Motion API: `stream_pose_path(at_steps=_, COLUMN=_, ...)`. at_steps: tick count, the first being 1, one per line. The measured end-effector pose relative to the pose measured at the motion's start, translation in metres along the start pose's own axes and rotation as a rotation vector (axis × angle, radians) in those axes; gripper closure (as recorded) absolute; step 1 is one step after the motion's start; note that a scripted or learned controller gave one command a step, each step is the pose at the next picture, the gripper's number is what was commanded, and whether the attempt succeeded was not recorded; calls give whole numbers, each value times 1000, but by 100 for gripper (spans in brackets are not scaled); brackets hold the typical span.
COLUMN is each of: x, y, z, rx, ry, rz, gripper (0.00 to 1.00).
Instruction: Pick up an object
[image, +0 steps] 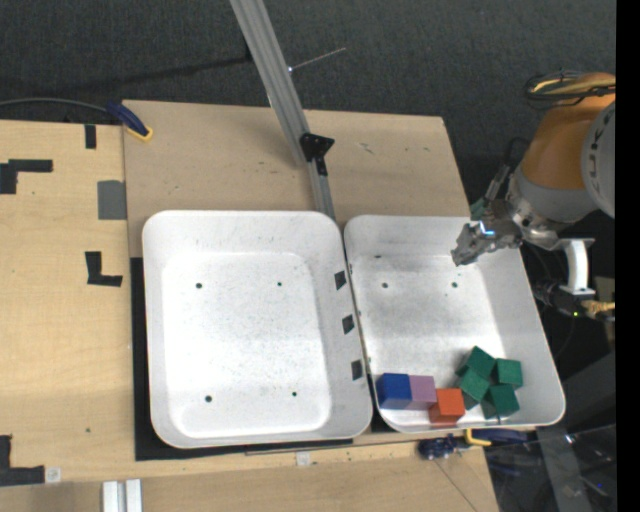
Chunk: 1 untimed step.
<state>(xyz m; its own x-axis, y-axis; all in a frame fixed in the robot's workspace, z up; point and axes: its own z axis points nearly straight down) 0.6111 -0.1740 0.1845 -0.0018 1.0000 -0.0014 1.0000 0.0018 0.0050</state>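
Small blocks lie clustered at the near edge of the right bin (400, 290): a blue block (394, 389), a lilac block (423, 390), an orange block (448, 404) and three green blocks (491, 378) to their right. My gripper (468, 247) hangs over the bin's far right corner, well away from the blocks. Nothing shows between its fingers.
The left bin (240, 320) sits beside the right one. A grey metal pole (285, 90) slants across the bench toward the gap between the bins. The arm's orange band (560, 160) is at the right edge. A blue clamp (130, 118) lies at the far left.
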Motion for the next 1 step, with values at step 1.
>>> stream_pose_path(at_steps=1, x=0, y=2, z=-50, rx=0, ry=0, rz=0, gripper=100)
